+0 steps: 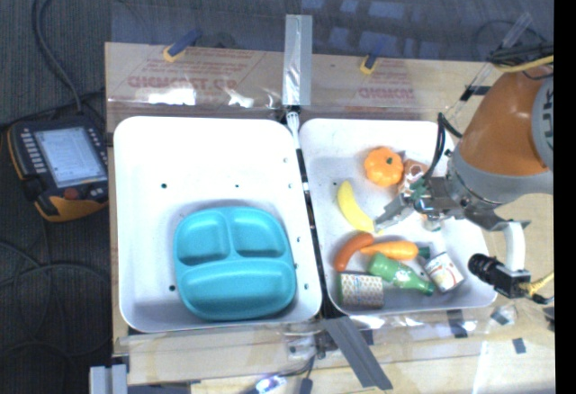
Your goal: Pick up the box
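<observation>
The box [363,291] is small, grey and speckled. It lies flat at the front edge of the right bin [324,149], just left of a green bottle [400,273]. My gripper [405,206] hangs over the middle of the right bin, up and to the right of the box and apart from it. It sits between the banana [354,206] and the bin's right wall, above an orange carrot-shaped toy [392,249]. Nothing shows as held.
The right bin also holds a small orange pumpkin [384,166], a second orange-red toy [350,250] and a small can [443,271] near the box. A teal divided tray [235,261] lies in the left bin [162,158]. A teach pendant [58,165] sits off the bench at left.
</observation>
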You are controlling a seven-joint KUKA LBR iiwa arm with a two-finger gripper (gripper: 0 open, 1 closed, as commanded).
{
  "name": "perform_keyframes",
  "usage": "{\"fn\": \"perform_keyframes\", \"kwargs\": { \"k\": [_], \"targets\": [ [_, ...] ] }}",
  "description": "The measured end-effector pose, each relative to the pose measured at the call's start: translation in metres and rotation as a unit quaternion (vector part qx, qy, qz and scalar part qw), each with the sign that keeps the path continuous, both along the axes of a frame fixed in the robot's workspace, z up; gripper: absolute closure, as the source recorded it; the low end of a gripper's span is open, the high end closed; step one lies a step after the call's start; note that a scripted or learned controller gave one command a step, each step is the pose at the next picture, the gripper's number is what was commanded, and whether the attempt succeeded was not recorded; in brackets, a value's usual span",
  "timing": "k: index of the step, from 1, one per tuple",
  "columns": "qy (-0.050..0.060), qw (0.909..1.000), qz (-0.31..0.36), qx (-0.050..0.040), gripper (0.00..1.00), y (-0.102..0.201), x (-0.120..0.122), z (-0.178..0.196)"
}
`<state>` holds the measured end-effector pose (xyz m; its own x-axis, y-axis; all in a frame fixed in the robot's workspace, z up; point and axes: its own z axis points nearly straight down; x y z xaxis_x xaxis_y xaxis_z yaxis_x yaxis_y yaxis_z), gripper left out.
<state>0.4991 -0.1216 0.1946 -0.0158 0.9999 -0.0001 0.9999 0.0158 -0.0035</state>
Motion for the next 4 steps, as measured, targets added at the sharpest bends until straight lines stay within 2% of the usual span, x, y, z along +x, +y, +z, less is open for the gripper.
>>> {"fn": "perform_keyframes", "kwargs": {
  "k": [1, 2, 3, 4],
  "targets": [
    [-0.001, 0.9835, -0.181, -0.0007, 0.0, 0.039, -0.004, 0.044],
    [0.0, 0.9254, -0.379, -0.0022, 0.0, 0.154, -0.015, 0.057],
    [0.0, 0.8991, -0.438, -0.0029, 0.0, 0.142, -0.015, 0.061],
    [-0.002, 0.8553, -0.518, -0.0021, 0.0, 0.206, -0.013, 0.239]
  ]
}}
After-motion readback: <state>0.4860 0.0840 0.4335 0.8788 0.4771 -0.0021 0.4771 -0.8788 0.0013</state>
